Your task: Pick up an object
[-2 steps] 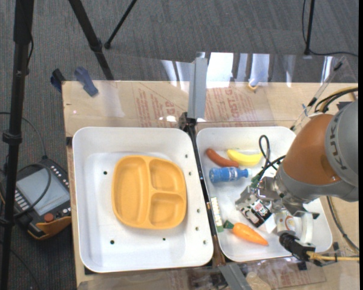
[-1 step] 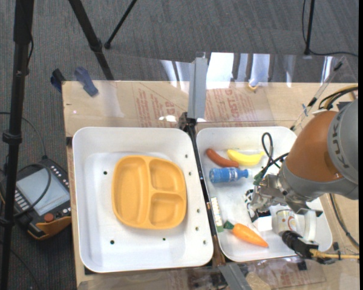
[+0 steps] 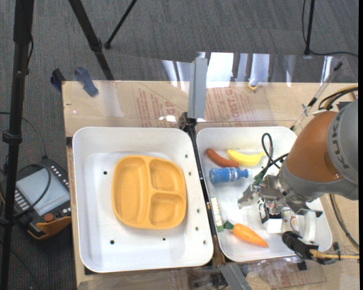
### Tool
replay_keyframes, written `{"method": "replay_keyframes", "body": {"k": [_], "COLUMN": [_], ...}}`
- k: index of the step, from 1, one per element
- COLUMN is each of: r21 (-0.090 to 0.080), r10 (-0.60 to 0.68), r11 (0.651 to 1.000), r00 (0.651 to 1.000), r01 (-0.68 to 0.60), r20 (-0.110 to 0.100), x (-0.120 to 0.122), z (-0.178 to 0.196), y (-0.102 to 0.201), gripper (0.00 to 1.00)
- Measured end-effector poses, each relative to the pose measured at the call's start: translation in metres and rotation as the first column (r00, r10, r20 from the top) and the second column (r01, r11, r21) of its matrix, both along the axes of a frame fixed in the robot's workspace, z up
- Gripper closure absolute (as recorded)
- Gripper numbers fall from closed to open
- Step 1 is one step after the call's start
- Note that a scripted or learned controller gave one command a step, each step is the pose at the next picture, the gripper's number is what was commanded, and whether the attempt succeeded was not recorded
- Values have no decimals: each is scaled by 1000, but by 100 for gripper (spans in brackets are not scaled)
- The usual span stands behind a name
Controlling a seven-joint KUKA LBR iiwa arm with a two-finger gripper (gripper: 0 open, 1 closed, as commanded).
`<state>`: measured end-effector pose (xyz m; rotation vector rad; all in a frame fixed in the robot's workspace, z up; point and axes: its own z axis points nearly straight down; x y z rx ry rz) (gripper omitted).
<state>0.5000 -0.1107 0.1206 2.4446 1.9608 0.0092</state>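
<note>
Currently, right bin (image 3: 302,139): end effector (image 3: 267,203) low inside it; whether its fingers are parted or closed cannot be told, and nothing shows between them. Nearest candidate: carrot (image 3: 249,234), lying just off at 7 o'clock, apart from the end effector. Long axis runs 10 to 4 o'clock; green top at 10, tip at 4. Advice: centre over the carrot's thick middle, fingers set across the axis, descend straight.
</note>
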Motion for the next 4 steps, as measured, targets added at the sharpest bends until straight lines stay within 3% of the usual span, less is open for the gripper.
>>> {"method": "replay_keyframes", "body": {"k": [1,2,3,4], "r21": [-2,-18,-17,-3], "r10": [174,167,168,112], "r11": [985,986,986,994], "r00": [985,986,985,994], "r01": [-174,-167,-168,-112], "r20": [18,27,27,19], "x": [23,25,26,29], "z": [-18,-6,-7,-18], "y": [-55,-61,-60,-98], "gripper": [0,100,0,0]}}
